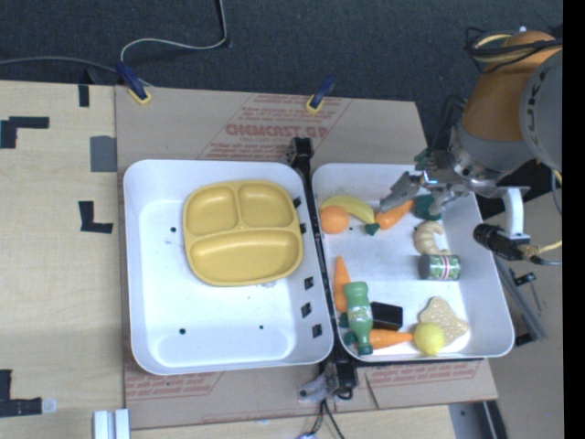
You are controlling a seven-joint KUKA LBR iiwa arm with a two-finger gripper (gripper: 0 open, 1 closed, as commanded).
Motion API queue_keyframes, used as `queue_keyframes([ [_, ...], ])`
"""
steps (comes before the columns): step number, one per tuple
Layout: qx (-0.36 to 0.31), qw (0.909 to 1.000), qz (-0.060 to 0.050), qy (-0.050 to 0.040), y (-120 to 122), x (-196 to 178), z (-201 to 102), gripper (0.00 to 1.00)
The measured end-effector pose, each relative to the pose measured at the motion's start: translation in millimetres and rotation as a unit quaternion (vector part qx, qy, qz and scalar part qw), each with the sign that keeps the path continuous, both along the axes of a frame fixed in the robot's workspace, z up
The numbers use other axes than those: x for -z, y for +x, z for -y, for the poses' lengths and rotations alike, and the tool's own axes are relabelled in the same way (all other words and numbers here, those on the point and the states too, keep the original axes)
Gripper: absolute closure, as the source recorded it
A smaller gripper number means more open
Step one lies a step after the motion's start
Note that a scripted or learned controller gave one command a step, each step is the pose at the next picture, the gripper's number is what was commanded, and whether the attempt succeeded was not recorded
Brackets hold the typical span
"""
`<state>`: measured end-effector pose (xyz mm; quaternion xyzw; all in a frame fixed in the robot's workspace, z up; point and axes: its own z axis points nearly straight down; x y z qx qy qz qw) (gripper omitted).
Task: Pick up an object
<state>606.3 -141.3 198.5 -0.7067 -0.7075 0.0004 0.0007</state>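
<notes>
Yellow divided plate (244,230) in left bin (151,273), toy food in right bin (484,286), jaws (416,190) over a carrot (393,215)

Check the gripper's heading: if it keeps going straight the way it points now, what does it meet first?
The gripper points left and down into the right bin. First in that line looks like the carrot just below its tip, then the banana. Height above them is unclear from this slanted view.

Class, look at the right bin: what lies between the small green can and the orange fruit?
In the camera view, bare white bin floor separates the can from the orange; a carrot lies just below that line.
</notes>
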Motion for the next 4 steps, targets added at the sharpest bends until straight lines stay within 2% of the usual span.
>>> queue_keyframes([
  [1, 0.000, 1.0000, 0.003, -0.0015, 18.9, 111.9, -12.6, 0.00],
  [2, 0.001, 1.0000, -0.002, -0.0007, 16.7, 104.2, -12.3, 1.00],
  [3, -0.001, 1.0000, 0.001, 0.0000, -21.7, 14.1, -67.1, 1.00],
  [4, 0.000, 1.0000, 0.000, 0.0000, -22.1, 14.7, -66.8, 0.00],
])
